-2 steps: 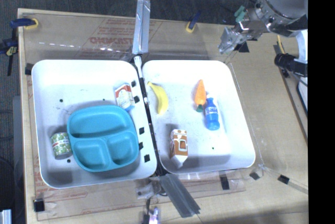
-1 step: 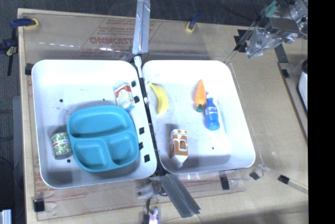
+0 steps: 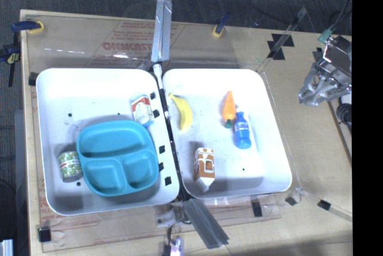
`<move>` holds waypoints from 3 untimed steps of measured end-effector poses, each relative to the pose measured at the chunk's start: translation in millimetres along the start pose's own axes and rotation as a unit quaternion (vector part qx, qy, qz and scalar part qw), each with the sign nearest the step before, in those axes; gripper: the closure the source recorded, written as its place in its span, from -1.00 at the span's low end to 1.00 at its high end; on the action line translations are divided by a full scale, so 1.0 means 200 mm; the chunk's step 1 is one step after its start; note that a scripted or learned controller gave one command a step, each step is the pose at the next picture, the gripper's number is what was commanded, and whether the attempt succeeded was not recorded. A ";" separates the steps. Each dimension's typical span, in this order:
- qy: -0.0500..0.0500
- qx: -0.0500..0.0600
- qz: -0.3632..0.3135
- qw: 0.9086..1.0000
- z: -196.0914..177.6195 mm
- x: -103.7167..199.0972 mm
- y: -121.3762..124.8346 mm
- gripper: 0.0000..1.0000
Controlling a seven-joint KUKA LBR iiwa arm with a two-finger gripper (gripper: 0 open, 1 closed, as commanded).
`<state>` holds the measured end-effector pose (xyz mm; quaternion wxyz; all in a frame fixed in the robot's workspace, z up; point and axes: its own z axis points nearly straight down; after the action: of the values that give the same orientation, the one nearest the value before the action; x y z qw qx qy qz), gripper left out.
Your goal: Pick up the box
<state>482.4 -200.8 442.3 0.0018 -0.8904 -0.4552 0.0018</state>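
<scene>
Nearest us a carton stands in the right bin. We take the box to be the small red-and-white one further back, in the left bin against the divider. Nothing is lifted, so we judge the reach not yet begun. The gripper hangs outside the bins, well apart to the right, and must cross over; whether it is apart or together we cannot tell.

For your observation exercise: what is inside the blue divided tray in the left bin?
The blue tray shows three bare compartments. Whatever lies under it is covered.
</scene>
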 end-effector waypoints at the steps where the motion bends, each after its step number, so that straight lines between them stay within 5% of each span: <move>1: -0.001 0.002 -0.004 1.000 -0.05 0.01 0.00 1.00; 2: 0.000 -0.001 0.226 0.974 0.00 0.05 0.07 1.00; 3: 0.000 0.001 0.360 0.933 0.09 -0.06 0.01 1.00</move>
<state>476.3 -211.0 423.3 0.0017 -0.9946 -0.1037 0.0030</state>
